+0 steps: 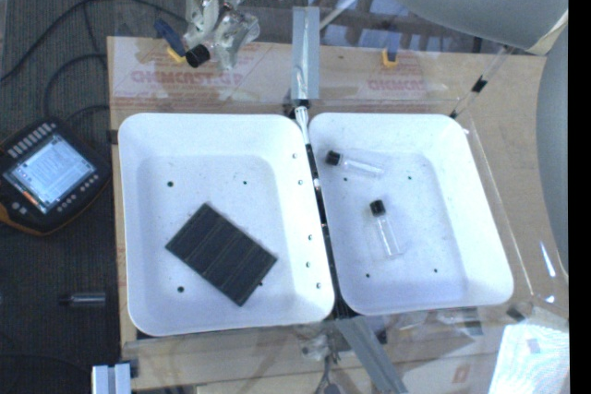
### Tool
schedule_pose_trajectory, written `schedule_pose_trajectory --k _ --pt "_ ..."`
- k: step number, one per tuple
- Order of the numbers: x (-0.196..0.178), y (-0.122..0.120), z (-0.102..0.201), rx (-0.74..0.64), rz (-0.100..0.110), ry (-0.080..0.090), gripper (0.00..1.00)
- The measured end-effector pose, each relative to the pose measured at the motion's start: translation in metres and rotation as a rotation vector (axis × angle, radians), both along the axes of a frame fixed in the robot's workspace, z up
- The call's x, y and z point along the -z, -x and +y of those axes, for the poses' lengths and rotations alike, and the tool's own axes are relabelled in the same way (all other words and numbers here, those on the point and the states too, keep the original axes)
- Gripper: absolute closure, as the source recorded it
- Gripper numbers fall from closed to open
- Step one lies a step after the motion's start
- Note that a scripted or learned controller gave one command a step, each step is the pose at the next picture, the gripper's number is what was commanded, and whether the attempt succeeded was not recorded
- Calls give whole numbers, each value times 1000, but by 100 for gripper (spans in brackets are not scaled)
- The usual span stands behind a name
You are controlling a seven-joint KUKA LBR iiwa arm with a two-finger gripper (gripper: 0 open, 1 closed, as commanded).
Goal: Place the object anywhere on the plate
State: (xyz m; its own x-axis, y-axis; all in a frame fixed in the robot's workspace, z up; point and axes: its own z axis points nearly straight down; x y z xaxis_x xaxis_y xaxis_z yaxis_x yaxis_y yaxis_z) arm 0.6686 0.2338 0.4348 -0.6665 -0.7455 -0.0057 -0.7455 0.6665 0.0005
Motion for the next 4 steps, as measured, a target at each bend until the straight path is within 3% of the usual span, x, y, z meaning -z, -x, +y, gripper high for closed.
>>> schedule_pose_trajectory --k 4 --pt "-42 -1 9 -2 -13 -32 100"
